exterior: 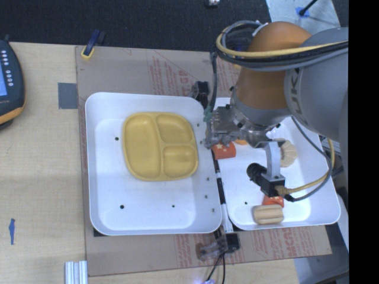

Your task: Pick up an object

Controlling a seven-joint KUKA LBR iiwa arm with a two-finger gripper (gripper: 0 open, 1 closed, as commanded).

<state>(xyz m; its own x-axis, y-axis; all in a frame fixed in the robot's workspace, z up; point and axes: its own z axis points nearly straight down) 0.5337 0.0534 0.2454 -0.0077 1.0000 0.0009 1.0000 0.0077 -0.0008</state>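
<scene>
Table (pixel 41 176): a wooden surface with a brown cardboard sheet (pixel 142 64) laid over it under both bins; it stretches left of and below the end effector.
Arm (pixel 278 70): grey with an orange band, coming in from the right and bent down over the right bin, covering much of that bin's upper part.
Left bin (pixel 100 218): white and shallow, lying to the left of the end effector, its right rim touching the right bin's edge.
Right bin (pixel 314 209): white, directly beneath the end effector and running out to its right and below it.
Divided plate (pixel 160 145): a yellow three-compartment plate, flat in the left bin, left of the end effector and well apart from it.
End effector (pixel 220 136): low over the upper left corner of the right bin, near the seam between the bins; whether its grip is wide, narrow or closed on anything cannot be told, since the wrist hides it.
Orange block (pixel 224 152): just below the end effector, in the right bin, close enough that touching or apart is unclear.
Bread roll (pixel 268 215): tan, lying near the right bin's lower rim, below and right of the end effector.
Round tan piece (pixel 288 153): to the right of the end effector, partly hidden behind the arm's cable.
Red piece (pixel 273 201): small, just above the bread roll.
</scene>
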